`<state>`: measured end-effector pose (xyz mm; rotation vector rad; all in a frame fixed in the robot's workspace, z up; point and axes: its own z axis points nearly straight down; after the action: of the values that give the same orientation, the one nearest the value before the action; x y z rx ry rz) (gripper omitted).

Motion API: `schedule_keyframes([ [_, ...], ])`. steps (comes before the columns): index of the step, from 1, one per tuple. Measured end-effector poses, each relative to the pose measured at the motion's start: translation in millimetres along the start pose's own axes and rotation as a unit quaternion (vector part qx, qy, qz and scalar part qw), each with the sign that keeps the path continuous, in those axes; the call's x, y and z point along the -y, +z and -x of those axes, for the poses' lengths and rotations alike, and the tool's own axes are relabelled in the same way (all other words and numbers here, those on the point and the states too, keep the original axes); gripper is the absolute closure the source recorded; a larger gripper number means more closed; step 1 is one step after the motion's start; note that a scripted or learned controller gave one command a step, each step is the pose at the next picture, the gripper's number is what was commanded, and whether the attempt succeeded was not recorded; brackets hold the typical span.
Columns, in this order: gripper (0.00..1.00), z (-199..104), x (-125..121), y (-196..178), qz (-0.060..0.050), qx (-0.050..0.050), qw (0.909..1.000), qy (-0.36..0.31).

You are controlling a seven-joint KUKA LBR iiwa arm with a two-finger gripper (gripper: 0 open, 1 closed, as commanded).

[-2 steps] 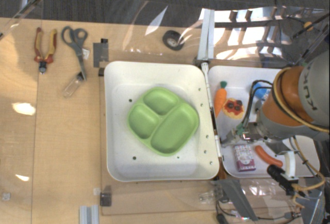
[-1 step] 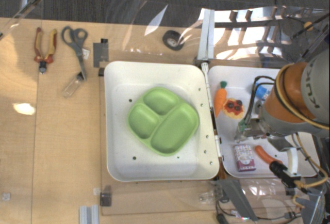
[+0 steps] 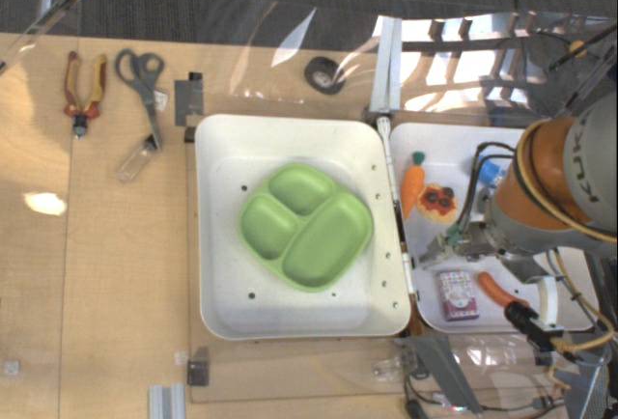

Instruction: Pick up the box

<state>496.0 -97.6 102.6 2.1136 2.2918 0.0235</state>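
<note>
Reaching in from the right, the grey arm with its orange band hangs over the right bin; its tool sits just above the one small purple box, which lies flat near that bin's front edge. One plush carrot lies at its left wall. One glossy green three-compartment plate fills the left bin.

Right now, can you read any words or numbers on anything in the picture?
"KU": large dark letters on the grey arm at the right edge, cut off by the frame.
Small purple and white box in the right white bin: has printing, too small and blurred to read.
Nothing else is readable.
</note>
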Motion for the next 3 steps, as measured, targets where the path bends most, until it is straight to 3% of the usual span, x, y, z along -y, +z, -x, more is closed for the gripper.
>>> schedule_keyframes([
  [1,0.0,-2.9,3.7,11.9,-0.005,-0.002,0.9983,0.058],
  [2,1.0,-1.9,-0.1,-0.2,0.0,0.0,0.9985,0.055],
  [3,0.0,-1.9,0.0,-0.1,-0.001,0.0,0.9985,0.055],
])
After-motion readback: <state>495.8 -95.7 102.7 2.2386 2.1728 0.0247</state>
